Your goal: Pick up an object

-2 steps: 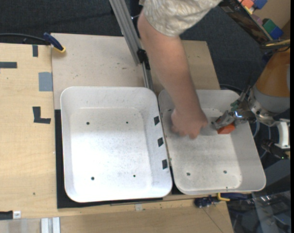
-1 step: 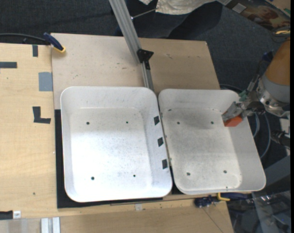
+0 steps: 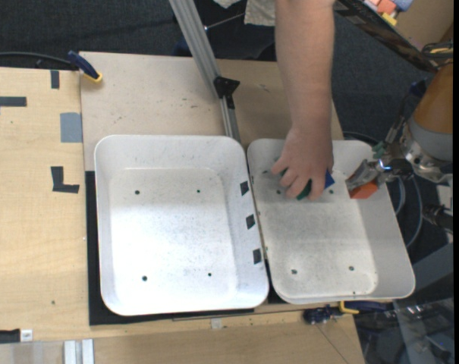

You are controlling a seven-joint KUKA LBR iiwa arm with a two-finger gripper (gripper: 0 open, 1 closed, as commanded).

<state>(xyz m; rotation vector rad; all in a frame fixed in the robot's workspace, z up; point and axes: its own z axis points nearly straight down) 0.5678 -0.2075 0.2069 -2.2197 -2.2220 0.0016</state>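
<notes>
In the camera view, the right bin [image 3: 381, 271] holds the candidates, all crowded at its far end. A person's hand [image 3: 303, 165] reaches down from the top of the view and covers most of them. A green object [image 3: 303, 192] peeks out under the fingers, and a blue object [image 3: 328, 180] shows at the hand's right edge. Both are small and look light, probably plastic or foam, though too little shows to tell whether they are stiff or soft. Their shapes are hidden, so no good place to take hold can be judged yet.

An orange-red piece [image 3: 363, 189] sits just to the right, near the bin's right wall. I cannot tell whether it is a loose object or part of the tool. If it is loose, it looks small, light and easy to pinch across its narrow side.

The gripper [image 3: 372, 171] comes in from the right at the bin's edge, close above the orange-red piece. Whether the jaws are apart or together cannot be made out. The green and blue objects lie to the left of the jaws, near but apart from them, with the hand over them. Nothing is visibly held between the jaws. The left bin [image 3: 108, 158] lies beside the right one on the worktop [image 3: 138, 89].
</notes>
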